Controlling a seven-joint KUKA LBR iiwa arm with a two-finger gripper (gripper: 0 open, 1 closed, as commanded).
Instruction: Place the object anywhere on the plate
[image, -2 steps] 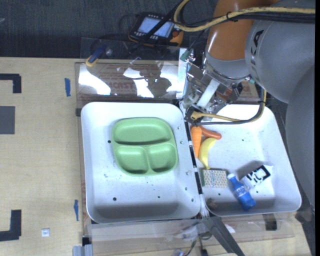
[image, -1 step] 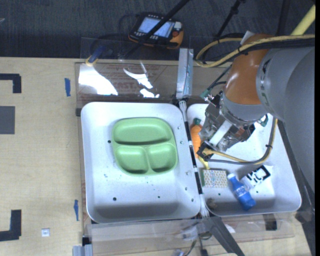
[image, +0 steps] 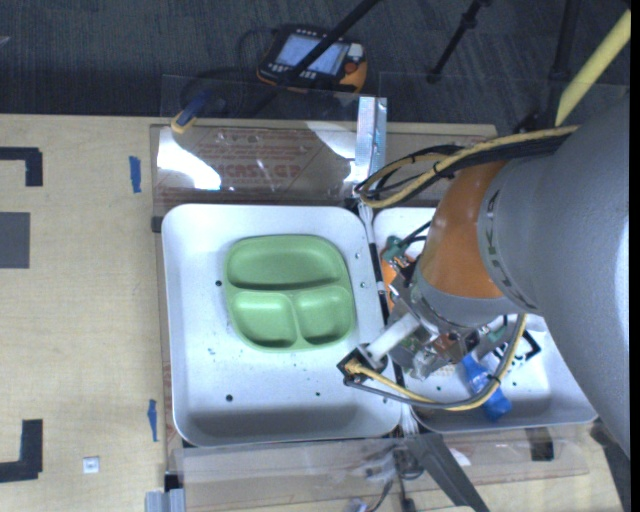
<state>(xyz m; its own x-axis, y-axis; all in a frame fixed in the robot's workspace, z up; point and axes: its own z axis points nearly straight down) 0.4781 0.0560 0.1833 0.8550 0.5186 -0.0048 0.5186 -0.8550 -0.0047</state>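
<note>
A green divided plate (image: 290, 290) lies in the left white bin (image: 190, 330), with nothing on it. My arm comes in from the right and covers most of the right bin (image: 550, 395). The gripper (image: 437, 350) is low in the right bin, just right of the wall between the two bins. A small blue object (image: 478, 378) lies right beside the gripper, near the bin's front. I cannot see whether the gripper touches it.
A clear plastic panel (image: 260, 155) stands behind the bins. A handheld controller (image: 310, 60) rests beyond it. Wooden bench surface (image: 80, 300) stretches to the left, marked with black and blue tape.
</note>
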